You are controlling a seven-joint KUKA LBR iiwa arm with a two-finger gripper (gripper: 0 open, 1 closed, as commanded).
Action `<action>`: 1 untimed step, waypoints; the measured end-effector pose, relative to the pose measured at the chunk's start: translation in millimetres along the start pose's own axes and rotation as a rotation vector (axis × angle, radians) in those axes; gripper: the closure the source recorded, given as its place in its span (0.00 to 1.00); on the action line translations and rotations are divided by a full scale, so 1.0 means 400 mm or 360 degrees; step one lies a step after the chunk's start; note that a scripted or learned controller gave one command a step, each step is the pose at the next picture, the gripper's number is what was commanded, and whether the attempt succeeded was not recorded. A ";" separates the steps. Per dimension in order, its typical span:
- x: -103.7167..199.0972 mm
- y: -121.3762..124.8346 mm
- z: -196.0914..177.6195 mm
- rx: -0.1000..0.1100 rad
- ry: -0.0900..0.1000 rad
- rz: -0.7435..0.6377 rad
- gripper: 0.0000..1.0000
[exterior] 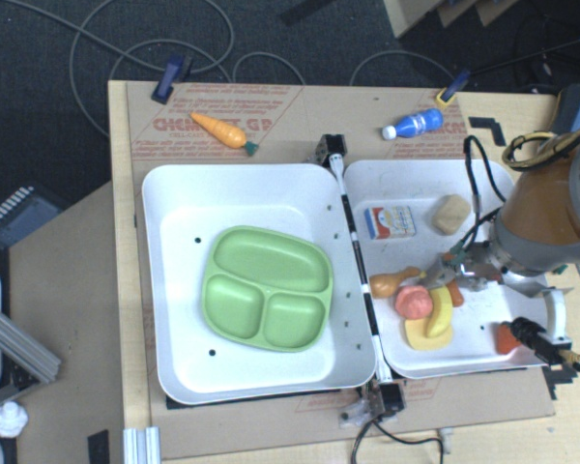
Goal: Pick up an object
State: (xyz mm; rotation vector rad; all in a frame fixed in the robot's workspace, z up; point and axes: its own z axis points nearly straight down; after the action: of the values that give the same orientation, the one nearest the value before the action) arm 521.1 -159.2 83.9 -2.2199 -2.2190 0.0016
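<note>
Reaching in from the right of the frame, my hand [451, 271] sits low in the right bin [406, 177], tip over the toy pile at the bin's middle. Can't tell if it's wide or narrow: the metal parts blur into the clutter, and nothing is clearly held.

Right at the tip: pink round toy [415, 303], touching the yellow banana-like piece [435, 325] just below it. An orange-brown piece [390, 282] lies to the left, near the bin's left wall. These three are bunched, so my guess is the pink one or the banana is the target; a clean grab looks hard with them touching.

Further out, upper part of the bin: small white carton with red and blue print [391, 222], lying flat, and a tan lump [450, 213] beside it, both apart from the pile. A red bit [506, 338] sits at the lower right, near the bin's edge.

Left bin [174, 201] holds a green divided plate [267, 287], centred, flat.

On the worktop [135, 259] above the bins, out of play: toy carrot [222, 130] upper left, blue-white bottle [414, 125] upper right, both lying down. Cables loop on the floor beyond.
</note>
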 end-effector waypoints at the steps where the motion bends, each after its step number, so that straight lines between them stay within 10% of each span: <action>1: -0.001 0.002 -0.026 -0.0005 -0.0002 0.0001 1.00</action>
State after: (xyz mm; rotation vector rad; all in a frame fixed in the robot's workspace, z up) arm 521.8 -159.5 94.3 -2.2228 -2.2203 -0.0001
